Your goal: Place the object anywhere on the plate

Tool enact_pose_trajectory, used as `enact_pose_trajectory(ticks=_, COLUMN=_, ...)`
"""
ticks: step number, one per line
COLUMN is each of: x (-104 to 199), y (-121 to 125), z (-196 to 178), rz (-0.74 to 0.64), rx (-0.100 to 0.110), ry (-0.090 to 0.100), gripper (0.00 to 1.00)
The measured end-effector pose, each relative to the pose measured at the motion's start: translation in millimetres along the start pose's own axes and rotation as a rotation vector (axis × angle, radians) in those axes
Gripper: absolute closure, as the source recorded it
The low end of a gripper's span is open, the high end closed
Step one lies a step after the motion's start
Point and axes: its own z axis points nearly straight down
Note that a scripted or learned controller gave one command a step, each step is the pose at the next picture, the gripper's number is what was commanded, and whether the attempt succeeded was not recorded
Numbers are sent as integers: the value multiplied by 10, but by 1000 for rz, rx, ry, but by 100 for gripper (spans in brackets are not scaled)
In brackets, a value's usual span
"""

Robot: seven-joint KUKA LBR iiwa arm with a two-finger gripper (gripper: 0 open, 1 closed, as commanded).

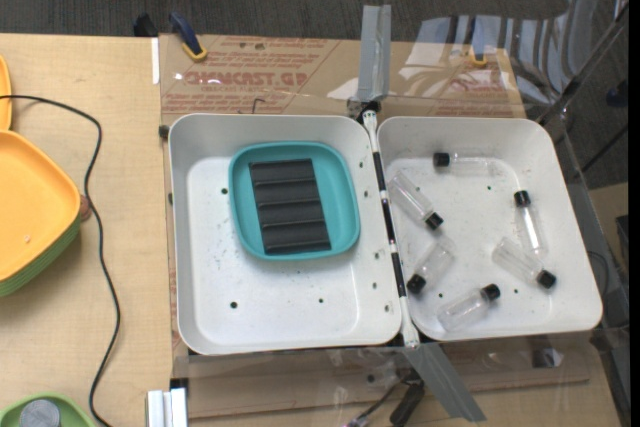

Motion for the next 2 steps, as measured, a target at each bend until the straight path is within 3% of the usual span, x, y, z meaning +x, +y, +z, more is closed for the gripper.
enact_pose_trajectory(ticks=2, x=3, y=-2, z=0, rz=219, rx=-1, ry=0, gripper=0)
